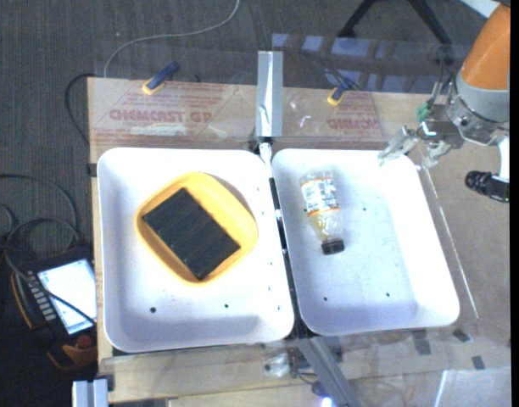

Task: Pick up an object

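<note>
A small clear bottle (pixel 322 211) with a printed label and a dark cap lies on its side in the right bin (pixel 412 295), in the upper left part of that bin's floor, cap pointing toward the near edge. It is the one loose thing in that bin and sits well apart from the walls. In the left bin (pixel 124 320) a yellow dish (pixel 158 206) rests on the floor with a dark ribbed slab (pixel 192 233) lying across it, tilted to the bin's edges.

The gripper (pixel 410 146) hangs over the far right corner of the right bin, near its rim, well apart from the bottle. Its jaws stand spread, with nothing between them. Above it the grey wrist and the orange band of the arm (pixel 488 53) lean in from the right.

Judged from this, the pick is not begun: the jaws must first cross the bin and come down.

The bottle looks round and smooth, so jaws closing along its length or off its middle may squeeze it sideways and let it roll free. A descent aimed at the narrow cap end could close on too little and slip off. Starting so near the rim, a low path might clip the bin wall. The clear plastic may also make the bottle's outline hard to judge.
</note>
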Robot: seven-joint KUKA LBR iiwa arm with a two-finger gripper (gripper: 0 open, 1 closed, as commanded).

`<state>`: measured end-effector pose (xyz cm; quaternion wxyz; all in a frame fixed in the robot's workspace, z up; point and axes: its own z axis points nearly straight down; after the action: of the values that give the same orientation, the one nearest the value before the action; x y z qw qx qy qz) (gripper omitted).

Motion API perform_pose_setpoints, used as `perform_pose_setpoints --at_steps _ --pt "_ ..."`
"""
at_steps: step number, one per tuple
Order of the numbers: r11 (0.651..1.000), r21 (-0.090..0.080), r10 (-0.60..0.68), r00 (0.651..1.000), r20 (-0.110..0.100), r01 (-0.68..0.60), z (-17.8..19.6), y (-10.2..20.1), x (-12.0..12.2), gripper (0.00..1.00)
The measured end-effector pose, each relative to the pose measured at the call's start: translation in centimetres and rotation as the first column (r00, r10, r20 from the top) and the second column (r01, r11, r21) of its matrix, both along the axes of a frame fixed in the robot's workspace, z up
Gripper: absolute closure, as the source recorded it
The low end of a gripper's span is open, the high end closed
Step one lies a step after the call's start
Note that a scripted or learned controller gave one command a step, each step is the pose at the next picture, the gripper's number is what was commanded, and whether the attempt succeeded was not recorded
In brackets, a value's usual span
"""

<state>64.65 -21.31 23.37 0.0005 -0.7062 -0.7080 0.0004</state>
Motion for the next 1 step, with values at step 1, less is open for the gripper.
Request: perform_pose_setpoints --at_steps 1 --pt "0.999 -0.003 -0.043 0.999 0.019 0.043 -8.50 9.46 -1.17 0.00"
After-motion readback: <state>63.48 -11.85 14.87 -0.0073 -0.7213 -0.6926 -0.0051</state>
